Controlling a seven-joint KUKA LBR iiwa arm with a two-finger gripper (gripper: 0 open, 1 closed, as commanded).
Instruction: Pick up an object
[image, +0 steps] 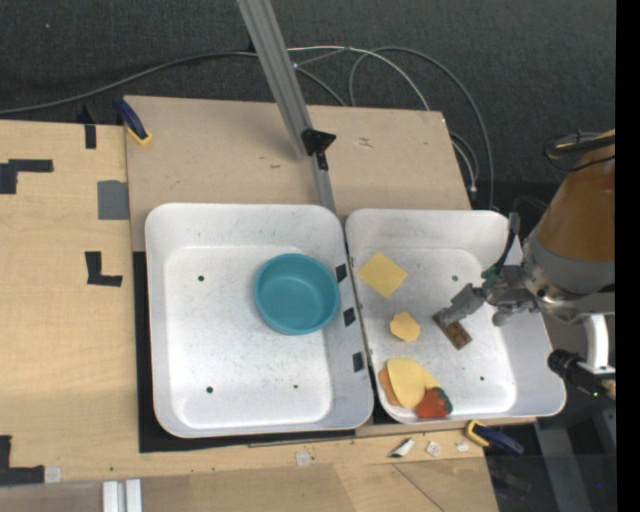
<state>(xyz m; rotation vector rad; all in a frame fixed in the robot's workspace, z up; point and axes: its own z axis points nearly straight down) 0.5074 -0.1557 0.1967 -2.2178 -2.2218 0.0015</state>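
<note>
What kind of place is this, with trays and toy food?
Probably a robotics lab test bench: two shallow white bins sit on a plywood bench, a robot arm reaches over play food, and loose cables trail behind.

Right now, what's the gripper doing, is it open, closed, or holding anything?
Gripper: low in the right bin, beside a small yellow piece; open or closed cannot be told.
</note>
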